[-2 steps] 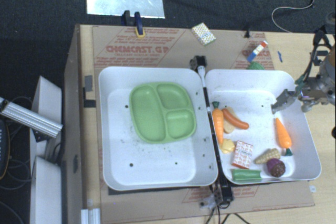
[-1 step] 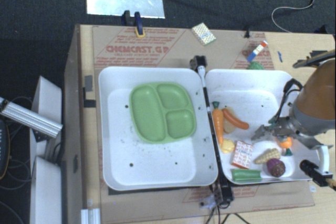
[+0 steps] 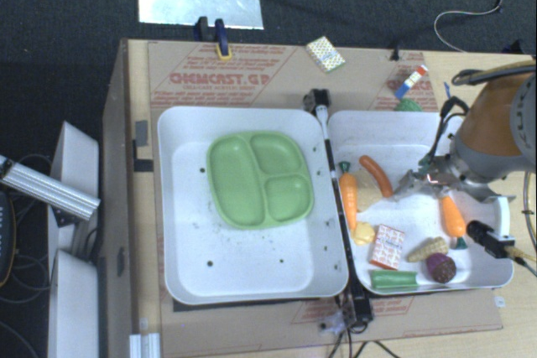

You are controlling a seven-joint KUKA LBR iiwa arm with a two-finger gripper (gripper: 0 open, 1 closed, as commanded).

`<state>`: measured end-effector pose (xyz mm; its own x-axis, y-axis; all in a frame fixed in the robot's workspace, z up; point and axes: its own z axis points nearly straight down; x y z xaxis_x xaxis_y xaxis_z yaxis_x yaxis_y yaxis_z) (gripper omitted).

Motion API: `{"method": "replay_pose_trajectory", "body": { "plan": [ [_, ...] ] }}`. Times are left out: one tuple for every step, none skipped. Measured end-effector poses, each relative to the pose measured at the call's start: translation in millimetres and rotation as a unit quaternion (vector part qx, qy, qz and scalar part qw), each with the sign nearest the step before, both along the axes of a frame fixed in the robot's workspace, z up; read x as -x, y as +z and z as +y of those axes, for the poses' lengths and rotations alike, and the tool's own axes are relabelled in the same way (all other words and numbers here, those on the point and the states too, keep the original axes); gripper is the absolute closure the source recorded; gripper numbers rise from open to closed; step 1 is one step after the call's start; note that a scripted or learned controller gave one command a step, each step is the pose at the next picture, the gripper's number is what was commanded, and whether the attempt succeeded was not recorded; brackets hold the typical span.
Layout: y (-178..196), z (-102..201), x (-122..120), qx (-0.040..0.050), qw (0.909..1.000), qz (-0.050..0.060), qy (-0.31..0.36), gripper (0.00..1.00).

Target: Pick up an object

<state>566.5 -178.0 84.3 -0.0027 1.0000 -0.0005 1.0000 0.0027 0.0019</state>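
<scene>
Presently, camera view, one entry per item.

Right bin (image 3: 382,126): holds toy foods. A red sausage (image 3: 376,175) near the middle; an orange carrot (image 3: 348,193) along the divider, a pale yellow piece (image 3: 364,232) just below it; a red-and-white checked packet (image 3: 388,246); a green piece (image 3: 393,280) at the front wall; a tan peanut-like piece (image 3: 428,248); a dark purple ball (image 3: 441,267); a second carrot (image 3: 453,215) toward the right.

Left bin (image 3: 180,180): holds a green divided plate (image 3: 258,179).

Gripper (image 3: 417,180): low inside the right bin, between the sausage and the second carrot. Whether it is released or clenched cannot be told; the tool is blurred.

Arm (image 3: 499,126): enters from the right, bent down over the bin's far right corner.

Advice: choose one piece standing apart, such as the sausage, centre on it, and descend straight.
</scene>
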Motion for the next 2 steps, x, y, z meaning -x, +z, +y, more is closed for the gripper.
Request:
{"method": "replay_pose_trajectory", "body": {
  "plan": [
    [1, 37, -90, -0.0003, 1.0, -0.001, 0.001, 0.0],
    [12, 36, -90, 0.0008, 1.0, -0.002, 0.003, 1.0]
  ]
}}
